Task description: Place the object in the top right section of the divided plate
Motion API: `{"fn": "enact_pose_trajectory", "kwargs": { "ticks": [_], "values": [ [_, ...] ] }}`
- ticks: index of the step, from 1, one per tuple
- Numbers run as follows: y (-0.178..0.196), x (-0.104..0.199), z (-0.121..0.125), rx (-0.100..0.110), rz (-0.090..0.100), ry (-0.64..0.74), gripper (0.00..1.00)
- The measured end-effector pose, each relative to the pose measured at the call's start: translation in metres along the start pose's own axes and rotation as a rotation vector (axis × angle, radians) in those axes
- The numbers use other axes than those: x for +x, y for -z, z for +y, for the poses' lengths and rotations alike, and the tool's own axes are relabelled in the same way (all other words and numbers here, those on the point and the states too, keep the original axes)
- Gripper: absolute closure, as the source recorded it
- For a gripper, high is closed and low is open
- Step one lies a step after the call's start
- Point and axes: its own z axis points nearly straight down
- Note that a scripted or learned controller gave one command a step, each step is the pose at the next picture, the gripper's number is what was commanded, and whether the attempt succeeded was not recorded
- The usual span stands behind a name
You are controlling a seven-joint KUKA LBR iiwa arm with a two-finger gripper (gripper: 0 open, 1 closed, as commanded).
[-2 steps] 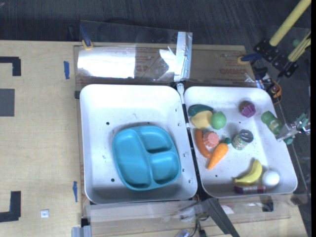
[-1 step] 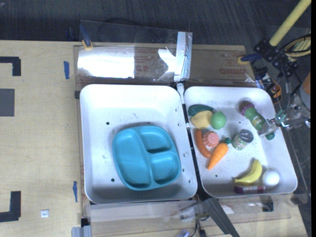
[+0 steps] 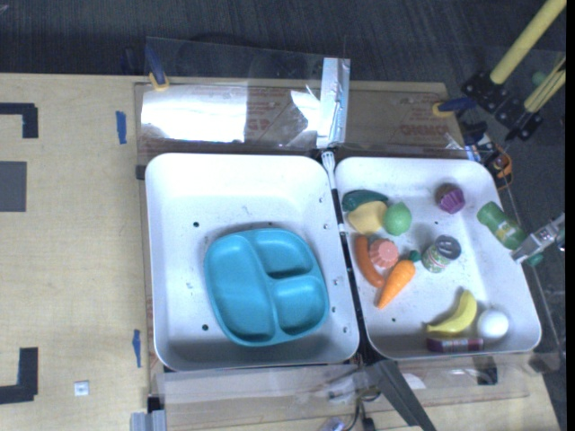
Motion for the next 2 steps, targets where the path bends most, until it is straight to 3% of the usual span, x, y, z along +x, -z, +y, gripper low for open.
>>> {"fn": "enact_pose_trajectory", "kwargs": {
  "ticks": [1, 2],
  "values": [
    [0.010, -0.001, 0.001, -0.002, -0.002, 0.000, 1.00],
    [-0.040, -0.002, -0.002, 0.002, 0.006, 0.295, 1.00]
  ]
}}
